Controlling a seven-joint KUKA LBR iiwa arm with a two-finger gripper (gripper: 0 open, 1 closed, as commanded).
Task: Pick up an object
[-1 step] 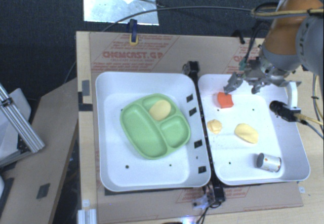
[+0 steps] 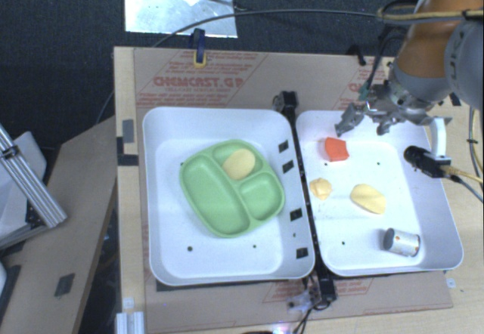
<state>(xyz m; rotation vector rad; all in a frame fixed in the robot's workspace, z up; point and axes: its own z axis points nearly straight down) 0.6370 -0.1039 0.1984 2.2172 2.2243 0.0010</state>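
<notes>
Metal first: a small silver can (image 2: 401, 242) lies on its side at the near edge of the right bin (image 2: 446, 245), nearest the camera. Behind it, a pale yellow lump (image 2: 368, 198) rests mid-bin, with a smaller yellow piece (image 2: 321, 188) close to the divider between the bins. Farther back, an orange-red block (image 2: 336, 149) sits alone toward the bin's far side.

Left bin (image 2: 162, 174): a green divided plate (image 2: 227, 193), one yellow item (image 2: 240, 164) in its far compartment.

At the far end of the right bin, the gripper (image 2: 370, 121) hangs above the rim, fingers spread apart, nothing between them. The near fingertip stands just beside and behind the orange-red block, not touching it as far as can be seen.

Step in hand, by my reading: approach, before any grasp. No object is lifted. The orange-red block looks the likeliest target, being closest to the tool.

Next move would call for shifting slightly toward the camera to centre over the block, descending until the fingers straddle it, then closing. Risk: off-centre descent could nudge the block aside.
</notes>
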